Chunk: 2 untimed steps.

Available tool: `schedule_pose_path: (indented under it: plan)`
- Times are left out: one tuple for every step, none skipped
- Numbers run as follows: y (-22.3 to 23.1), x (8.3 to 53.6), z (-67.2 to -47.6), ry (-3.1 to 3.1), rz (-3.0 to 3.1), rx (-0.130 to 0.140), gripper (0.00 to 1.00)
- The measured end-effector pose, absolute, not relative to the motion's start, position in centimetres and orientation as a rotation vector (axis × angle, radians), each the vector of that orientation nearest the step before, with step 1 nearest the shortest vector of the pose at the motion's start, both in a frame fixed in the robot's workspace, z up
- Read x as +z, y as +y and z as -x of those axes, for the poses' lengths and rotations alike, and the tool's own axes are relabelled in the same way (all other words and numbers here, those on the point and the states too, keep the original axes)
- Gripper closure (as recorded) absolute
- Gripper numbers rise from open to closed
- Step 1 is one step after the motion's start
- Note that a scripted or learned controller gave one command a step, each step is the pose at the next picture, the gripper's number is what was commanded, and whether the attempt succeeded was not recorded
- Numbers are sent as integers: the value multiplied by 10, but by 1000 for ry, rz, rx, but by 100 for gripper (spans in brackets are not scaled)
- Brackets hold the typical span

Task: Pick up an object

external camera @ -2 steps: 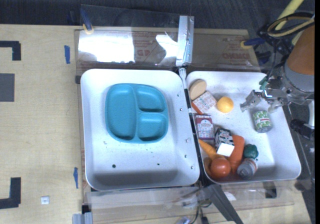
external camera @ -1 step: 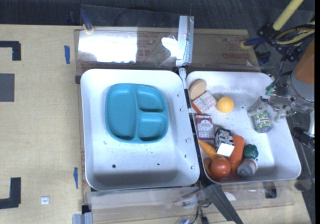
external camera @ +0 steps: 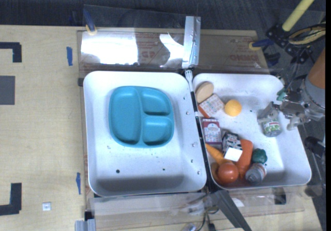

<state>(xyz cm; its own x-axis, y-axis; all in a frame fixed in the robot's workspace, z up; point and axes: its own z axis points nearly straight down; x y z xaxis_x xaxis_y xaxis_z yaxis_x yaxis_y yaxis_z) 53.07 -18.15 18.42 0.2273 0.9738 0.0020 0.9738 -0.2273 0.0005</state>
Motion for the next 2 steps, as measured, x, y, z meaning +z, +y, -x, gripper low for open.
schedule_pose_path:
  plan:
    - [-204, 101, -558, -1756, 2584, -13, 0]
    - [-199, 88, -640, -1770, 2582, -26, 0]
